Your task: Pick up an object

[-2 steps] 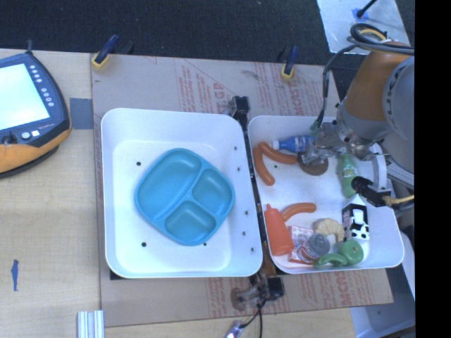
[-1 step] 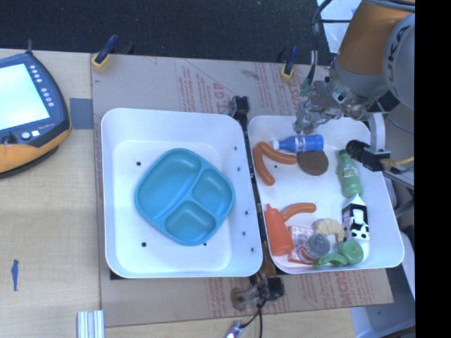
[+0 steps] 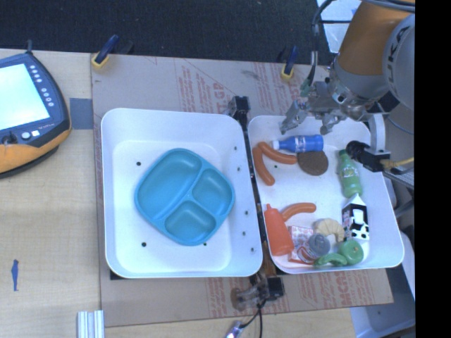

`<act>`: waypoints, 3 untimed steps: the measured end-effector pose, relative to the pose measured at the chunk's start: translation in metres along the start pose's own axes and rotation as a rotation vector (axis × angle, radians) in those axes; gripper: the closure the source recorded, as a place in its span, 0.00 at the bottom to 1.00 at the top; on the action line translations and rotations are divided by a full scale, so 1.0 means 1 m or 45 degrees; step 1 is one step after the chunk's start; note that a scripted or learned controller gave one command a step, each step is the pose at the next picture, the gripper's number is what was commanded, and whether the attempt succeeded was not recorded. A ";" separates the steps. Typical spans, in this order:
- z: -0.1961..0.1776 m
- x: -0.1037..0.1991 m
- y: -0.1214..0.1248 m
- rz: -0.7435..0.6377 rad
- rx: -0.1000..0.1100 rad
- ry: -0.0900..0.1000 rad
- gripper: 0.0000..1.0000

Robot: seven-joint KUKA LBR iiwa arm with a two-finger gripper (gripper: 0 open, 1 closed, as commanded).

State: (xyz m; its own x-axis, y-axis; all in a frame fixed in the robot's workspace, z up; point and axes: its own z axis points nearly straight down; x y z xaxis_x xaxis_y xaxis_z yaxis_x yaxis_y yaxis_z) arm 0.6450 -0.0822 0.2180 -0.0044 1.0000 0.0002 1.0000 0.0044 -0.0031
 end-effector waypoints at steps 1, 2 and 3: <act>0.125 -0.022 0.008 0.005 0.017 -0.001 0.00; 0.127 -0.012 0.010 0.000 0.012 -0.001 0.00; 0.117 -0.013 0.008 -0.001 0.023 0.001 1.00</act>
State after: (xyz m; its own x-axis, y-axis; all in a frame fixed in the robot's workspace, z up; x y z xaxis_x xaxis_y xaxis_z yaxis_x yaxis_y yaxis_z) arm 0.6530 -0.0948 0.1005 -0.0055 1.0000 0.0010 0.9998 0.0055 -0.0216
